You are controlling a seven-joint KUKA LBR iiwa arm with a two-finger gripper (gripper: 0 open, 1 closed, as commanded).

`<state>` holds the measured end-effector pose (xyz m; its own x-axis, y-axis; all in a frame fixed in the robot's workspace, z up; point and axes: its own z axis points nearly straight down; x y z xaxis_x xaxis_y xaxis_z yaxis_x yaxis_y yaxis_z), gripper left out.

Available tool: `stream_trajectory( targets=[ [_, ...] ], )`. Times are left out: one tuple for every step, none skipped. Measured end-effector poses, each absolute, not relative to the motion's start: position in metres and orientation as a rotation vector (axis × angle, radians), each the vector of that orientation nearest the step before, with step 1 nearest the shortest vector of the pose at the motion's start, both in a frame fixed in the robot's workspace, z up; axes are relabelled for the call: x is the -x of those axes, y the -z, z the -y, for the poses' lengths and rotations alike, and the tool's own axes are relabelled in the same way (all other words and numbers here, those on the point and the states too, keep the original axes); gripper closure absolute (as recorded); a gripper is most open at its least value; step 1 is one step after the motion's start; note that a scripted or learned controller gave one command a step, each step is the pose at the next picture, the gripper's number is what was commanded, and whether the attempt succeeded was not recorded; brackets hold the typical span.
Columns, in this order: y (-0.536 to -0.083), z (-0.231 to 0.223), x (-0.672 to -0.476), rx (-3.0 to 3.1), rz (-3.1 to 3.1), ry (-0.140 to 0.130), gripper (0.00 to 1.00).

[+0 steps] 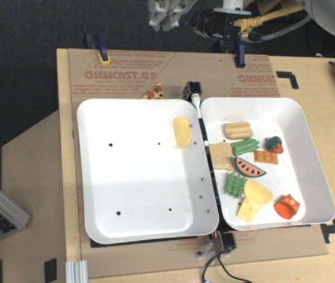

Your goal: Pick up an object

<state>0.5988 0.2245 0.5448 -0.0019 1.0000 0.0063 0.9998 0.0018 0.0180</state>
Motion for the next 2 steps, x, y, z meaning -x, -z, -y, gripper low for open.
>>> stream_trajectory(
  targets=[
    [-0.39, -0.225, -0.527, -2.225, -2.231, 0.028, 1.0],
    [-0.544, -0.224, -0.621, -2.216, -2.211, -0.029, 1.0]
  ],
)
